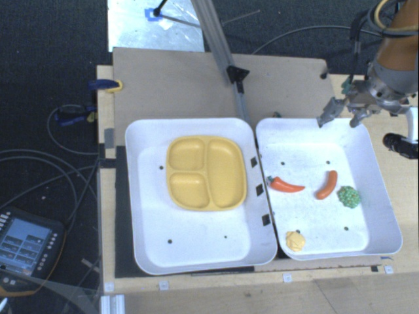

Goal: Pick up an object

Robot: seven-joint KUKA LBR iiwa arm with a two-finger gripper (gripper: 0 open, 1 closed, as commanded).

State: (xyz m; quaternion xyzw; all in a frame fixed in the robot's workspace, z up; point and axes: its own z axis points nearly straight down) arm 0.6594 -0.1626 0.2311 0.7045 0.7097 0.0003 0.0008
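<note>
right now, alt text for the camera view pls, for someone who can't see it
The gripper hangs open over the right bin's far edge; inside lie a carrot, sausage, broccoli and a yellow piece. The left bin holds a yellow divided plate.

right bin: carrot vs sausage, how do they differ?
The carrot is bright orange-red with a dark green end and tapers to a point; the sausage is duller reddish-orange, rounded at both ends and slightly curved. The carrot lies nearly across the right bin, by its left wall; the sausage lies diagonally, further right, beside the green broccoli. Both lie flat, untouched by the gripper.
</note>
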